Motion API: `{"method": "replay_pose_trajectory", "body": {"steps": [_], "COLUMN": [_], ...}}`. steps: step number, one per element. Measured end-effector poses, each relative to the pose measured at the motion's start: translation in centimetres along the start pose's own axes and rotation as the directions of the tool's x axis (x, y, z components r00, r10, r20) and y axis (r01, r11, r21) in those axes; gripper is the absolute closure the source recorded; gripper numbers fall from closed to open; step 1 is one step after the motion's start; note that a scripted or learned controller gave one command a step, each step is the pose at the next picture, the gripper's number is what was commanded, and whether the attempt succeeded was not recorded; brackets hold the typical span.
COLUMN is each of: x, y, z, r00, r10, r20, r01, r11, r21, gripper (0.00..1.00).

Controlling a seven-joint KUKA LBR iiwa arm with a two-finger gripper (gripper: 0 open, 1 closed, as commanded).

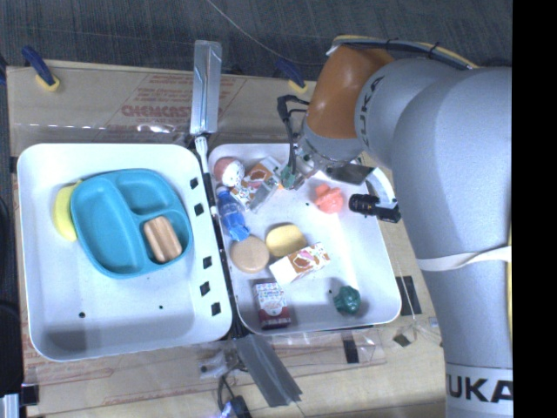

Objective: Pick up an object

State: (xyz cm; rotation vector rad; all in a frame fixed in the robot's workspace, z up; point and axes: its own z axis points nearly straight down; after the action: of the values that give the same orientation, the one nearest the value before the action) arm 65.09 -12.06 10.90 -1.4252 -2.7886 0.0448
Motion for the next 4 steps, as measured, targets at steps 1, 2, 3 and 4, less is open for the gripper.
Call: {"method": "replay_pose_trajectory", "body": {"steps": [1,2,3,4], "x": [-3.1,0.2,-6.4,-5.1], "y": [-1.6,0.4,-6.7,-7.9], "z": [-1.2,0.8,-1.8,2.1], "r00": [0.984,0.944,0.989,0.985], "r10": [0.175,0.33,0.149,0.17], "r20": [-0.013,-0.009,-0.005,-0.011], "r01": [-0.175,-0.33,-0.149,-0.17], "r11": [0.984,0.944,0.988,0.985], "r21": [-0.022,-0.006,-0.029,-0.025], "gripper": [0.0,0.0,0.0,0.0]}}
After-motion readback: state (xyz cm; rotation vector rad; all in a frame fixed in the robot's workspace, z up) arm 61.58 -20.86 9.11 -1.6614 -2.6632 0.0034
